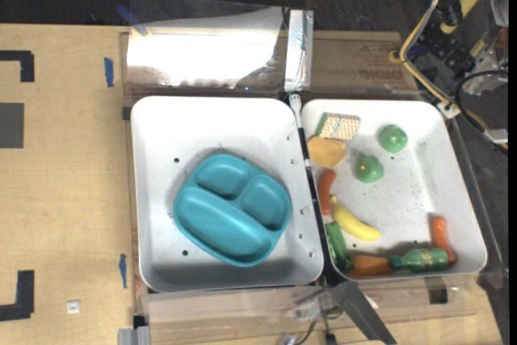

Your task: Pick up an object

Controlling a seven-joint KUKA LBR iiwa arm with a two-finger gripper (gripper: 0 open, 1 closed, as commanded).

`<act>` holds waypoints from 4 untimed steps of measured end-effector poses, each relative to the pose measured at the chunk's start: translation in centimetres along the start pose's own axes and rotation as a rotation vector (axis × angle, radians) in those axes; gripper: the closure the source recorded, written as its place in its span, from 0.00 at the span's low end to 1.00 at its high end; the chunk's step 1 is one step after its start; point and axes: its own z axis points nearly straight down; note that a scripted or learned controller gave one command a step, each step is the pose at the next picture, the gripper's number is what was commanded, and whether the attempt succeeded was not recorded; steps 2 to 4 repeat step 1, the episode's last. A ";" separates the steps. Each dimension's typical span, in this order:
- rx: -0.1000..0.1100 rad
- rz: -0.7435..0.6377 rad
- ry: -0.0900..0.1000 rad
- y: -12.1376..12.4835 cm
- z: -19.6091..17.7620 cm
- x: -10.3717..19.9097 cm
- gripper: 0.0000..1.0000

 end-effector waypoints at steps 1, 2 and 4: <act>0.001 -0.005 -0.002 -0.3 -8.0 0.0 1.00; 0.001 -0.005 -0.002 -0.3 -8.0 0.0 1.00; 0.001 -0.005 -0.002 -0.3 -8.0 0.0 1.00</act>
